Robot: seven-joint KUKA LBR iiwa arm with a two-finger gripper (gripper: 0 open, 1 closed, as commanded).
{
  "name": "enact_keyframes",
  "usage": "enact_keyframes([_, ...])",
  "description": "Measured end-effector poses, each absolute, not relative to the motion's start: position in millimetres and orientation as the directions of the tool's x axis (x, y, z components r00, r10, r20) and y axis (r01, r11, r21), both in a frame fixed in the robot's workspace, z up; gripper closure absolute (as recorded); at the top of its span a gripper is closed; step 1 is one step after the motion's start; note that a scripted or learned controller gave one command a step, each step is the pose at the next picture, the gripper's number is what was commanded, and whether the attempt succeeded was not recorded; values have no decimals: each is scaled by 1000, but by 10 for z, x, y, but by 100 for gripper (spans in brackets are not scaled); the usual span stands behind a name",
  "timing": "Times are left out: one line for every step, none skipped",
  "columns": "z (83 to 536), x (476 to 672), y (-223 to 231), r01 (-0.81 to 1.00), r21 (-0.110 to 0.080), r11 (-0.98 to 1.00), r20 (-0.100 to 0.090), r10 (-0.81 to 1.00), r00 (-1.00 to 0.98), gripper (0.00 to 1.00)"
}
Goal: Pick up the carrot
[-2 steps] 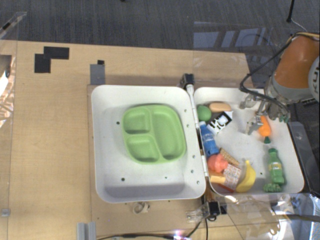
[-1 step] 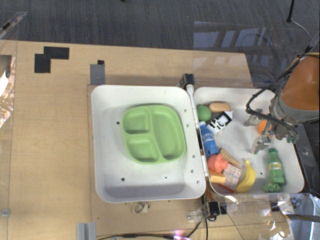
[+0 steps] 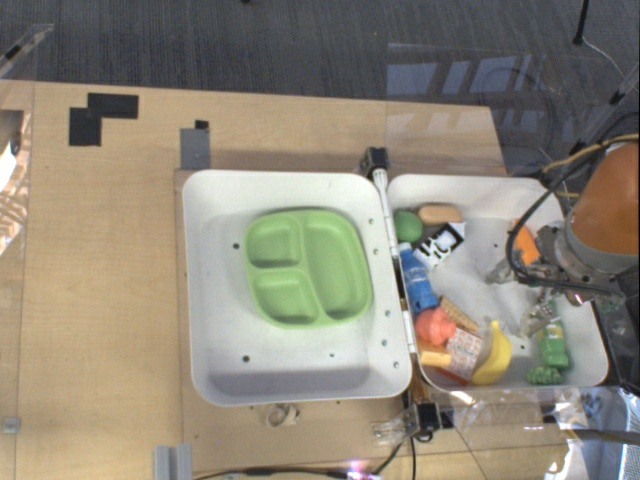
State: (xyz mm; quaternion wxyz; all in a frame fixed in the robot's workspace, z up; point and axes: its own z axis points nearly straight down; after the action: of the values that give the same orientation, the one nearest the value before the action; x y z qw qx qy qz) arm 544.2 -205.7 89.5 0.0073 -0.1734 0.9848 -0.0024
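Observation:
In the right bin (image 3: 480,203), an orange piece that looks like the carrot (image 3: 523,245) peeks out by the right wall, mostly hidden under the arm's wrist. The gripper (image 3: 528,286) hangs low over that same spot, beneath the grey arm with its orange band (image 3: 612,200). The arm's body and cables cover where the gripper meets the carrot, so I cannot tell whether they touch.
The right bin also holds a green ball (image 3: 407,226), a tan roll (image 3: 440,213), a blue bottle (image 3: 415,286), a pink toy (image 3: 432,325), a banana (image 3: 494,353) and a green toy (image 3: 550,353). A green divided plate (image 3: 305,268) lies in the left bin (image 3: 215,298).

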Motion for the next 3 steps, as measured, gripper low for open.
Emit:
enact_keyframes([900, 5052, -2063, -445, -12, 895, -15, -445, -895, 0])
enact_keyframes([895, 5741, -2038, -67, -2, 998, -16, -67, -998, 0])
enact_keyframes([890, 6365, -2037, 165, 1, 986, -16, 165, -986, 0])
